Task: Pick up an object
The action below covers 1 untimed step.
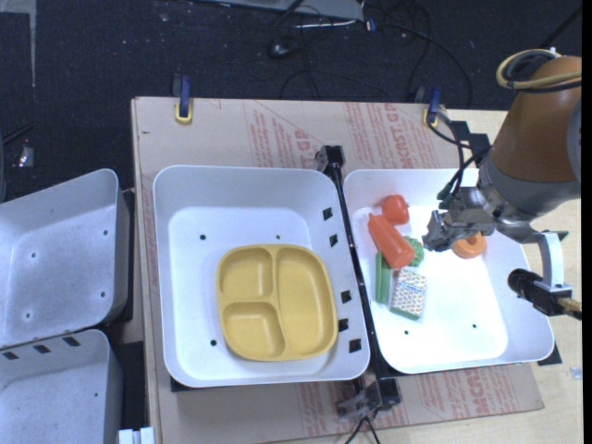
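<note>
1. Nearest the camera, on the worktop [240, 405], the left bin [185, 248] carries a yellow divided tray [276, 301], well apart from the arm's reach.
2. Nearer the middle, in the right bin [481, 340], a white patterned packet [408, 293] lies beside a green stick [382, 278], both close to the divider between the bins.
3. Above them, a red-orange cylinder [390, 239] lies on a slant, its long axis running from upper left to lower right; a small red-orange round piece [395, 208] sits just beyond its upper end.
4. Just right of that cluster, the gripper [446, 232] hangs low over the right bin, with an orange ring-shaped object [470, 246] directly beside it on the arm's side.
5. Whether the fingers are spread or clenched cannot be told at this angle, and nothing is visibly held between them.
6. By the look of it, the cylinder lies a short way left of the gripper, the ring closer still on the right; either seems a fair target.
</note>
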{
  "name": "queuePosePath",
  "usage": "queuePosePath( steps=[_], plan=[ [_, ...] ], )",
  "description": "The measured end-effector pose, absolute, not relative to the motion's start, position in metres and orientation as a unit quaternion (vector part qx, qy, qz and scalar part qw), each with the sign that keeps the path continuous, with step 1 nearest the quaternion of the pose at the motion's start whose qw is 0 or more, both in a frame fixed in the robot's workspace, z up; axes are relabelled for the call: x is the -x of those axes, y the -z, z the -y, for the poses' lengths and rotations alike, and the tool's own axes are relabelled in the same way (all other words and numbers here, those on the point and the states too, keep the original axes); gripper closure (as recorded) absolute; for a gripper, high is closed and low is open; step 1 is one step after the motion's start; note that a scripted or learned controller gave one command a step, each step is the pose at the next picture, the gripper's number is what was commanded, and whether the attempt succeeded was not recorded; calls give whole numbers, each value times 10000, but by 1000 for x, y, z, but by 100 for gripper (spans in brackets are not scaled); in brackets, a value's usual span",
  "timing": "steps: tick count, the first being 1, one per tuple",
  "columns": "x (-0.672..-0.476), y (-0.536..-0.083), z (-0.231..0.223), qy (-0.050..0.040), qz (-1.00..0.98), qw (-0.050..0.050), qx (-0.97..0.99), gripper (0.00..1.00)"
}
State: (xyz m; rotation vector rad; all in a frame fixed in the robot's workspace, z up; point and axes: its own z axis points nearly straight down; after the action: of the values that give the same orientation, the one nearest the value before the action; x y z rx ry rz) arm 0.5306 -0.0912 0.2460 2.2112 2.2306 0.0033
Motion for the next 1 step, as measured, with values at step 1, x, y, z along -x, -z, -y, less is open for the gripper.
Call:
queuePosePath(
  steps=[1],
  plan=[
    [-539,-234,41,1,-7099,-12,-7043,100]
  ],
)
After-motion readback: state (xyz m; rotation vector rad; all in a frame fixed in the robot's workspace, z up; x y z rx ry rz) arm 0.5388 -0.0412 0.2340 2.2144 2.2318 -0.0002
